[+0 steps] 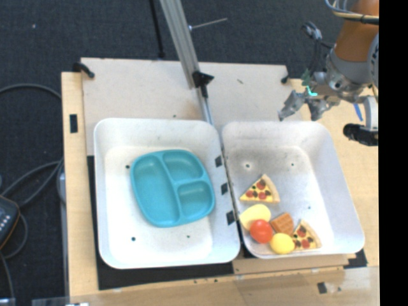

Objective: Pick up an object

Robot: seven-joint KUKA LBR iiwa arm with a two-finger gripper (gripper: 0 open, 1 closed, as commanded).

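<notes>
1. Toy food lay clustered in the near corner of the right bin [331, 171]: a pizza slice [261, 190] lay a little apart, farther from the camera than the rest; nearer lay a pale yellow piece [252, 213], a red tomato [260, 231], a small brown piece [282, 222], a lemon [282, 243] and a second slice [306, 235].
2. The tomato touched the yellow piece and sat just beside the lemon; the brown piece sat between the tomato and the second slice.
3. The rest of the right bin floor was bare white with grey scuffs.
4. The left bin [108, 171] held a teal divided plate [172, 187], three compartments, lying flat and turned at a slant, near the middle.
5. The two bins sat side by side, rims touching, on the bench [140, 88].
6. The tool [302, 107] hung over the far right corner of the right bin, above its rim, well apart from the food. Its fingers [288, 107] were spread, nothing between them.
7. The arm's orange band [354, 34] showed above the wrist at the upper right.
8. A grey metal post [178, 30] slanted down from the top edge to the bench, ending near the seam between the bins.
9. Dark carpet [64, 18] surrounded the bench; black cables [25, 171] ran at the left.
</notes>
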